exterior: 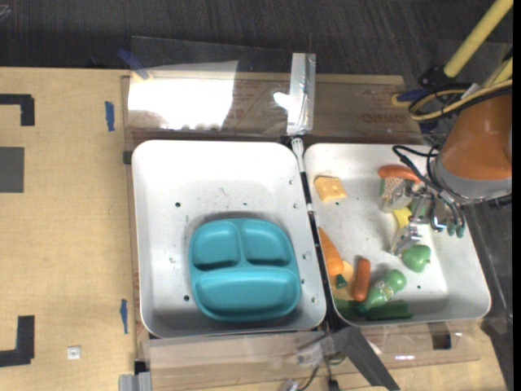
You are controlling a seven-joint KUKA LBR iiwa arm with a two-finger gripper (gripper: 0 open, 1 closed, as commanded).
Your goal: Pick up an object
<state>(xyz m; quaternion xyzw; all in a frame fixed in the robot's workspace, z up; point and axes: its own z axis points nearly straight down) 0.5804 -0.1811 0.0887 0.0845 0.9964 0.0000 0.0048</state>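
My gripper [409, 233] reaches down into the right bin [464, 296] from the right, under the orange band of the arm [482, 141]. Its tip hangs just above a green pepper-like toy [417, 257] and beside a yellow piece [400, 217]. A red piece [396, 171] lies behind the gripper, partly hidden by its body. Further left in the same bin lie a yellow cheese wedge [330, 187], an orange carrot [330, 251], a brown sausage [361, 274], a green vegetable [388, 287] and a dark green cucumber [373, 309].
The left bin [163, 169] bears a teal divided plate [242, 269]. A thin wall [306, 206] separates the two bins. Cables and a yellow pole [480, 24] run at the back right. Cardboard [57, 218] covers the bench on the left.
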